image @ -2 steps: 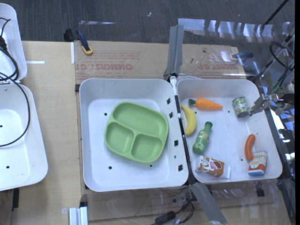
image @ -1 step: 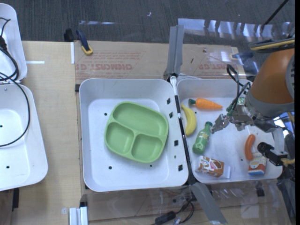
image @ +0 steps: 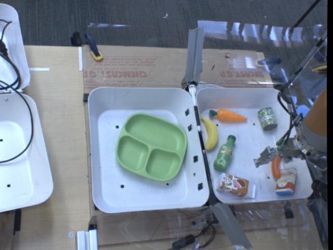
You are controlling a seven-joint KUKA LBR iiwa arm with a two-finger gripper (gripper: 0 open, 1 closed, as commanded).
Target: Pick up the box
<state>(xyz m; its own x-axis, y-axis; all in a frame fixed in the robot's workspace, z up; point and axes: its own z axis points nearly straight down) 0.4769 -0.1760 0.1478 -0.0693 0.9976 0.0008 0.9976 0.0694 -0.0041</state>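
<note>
Camera view: box (image: pixel 233 185) lies left of the spread claw (image: pixel 271 158), apart.

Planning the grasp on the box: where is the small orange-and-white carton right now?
The small orange-and-white carton lies at the near edge of the right white bin, just below the green plastic bottle and left of the end effector.

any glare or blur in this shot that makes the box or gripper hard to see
Camera view: glare streaks the clear panel behind the right bin, well away from the items; lighting is even, shadows soft; the box is sharp enough though its print is unreadable; the gripper looks slightly soft, overlapping an orange item.
</note>
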